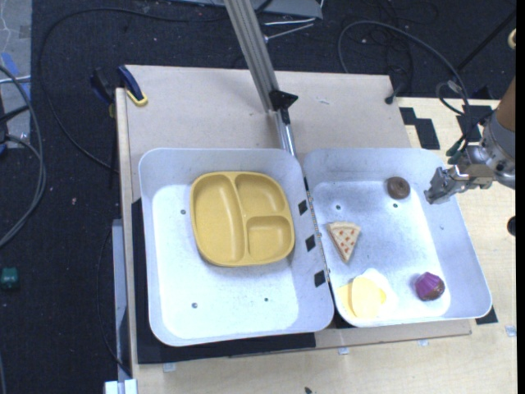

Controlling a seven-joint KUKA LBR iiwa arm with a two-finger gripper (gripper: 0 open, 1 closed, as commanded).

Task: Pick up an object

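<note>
The right bin (459,245) holds a small brown round piece (398,188) near its far edge, a toy pizza slice (344,240) at its left, a pale yellow round piece (366,295) at the front, and a purple piece (429,286) at the front right. My gripper (440,185) hangs at the bin's far right rim, just right of the brown piece and apart from it. Nothing shows between its fingers.
A yellow divided plate (243,217) lies in the left bin (172,294). A slanted metal pole (254,48) runs from the top down to the joint between the bins. Cables lie on the dark floor around the bench.
</note>
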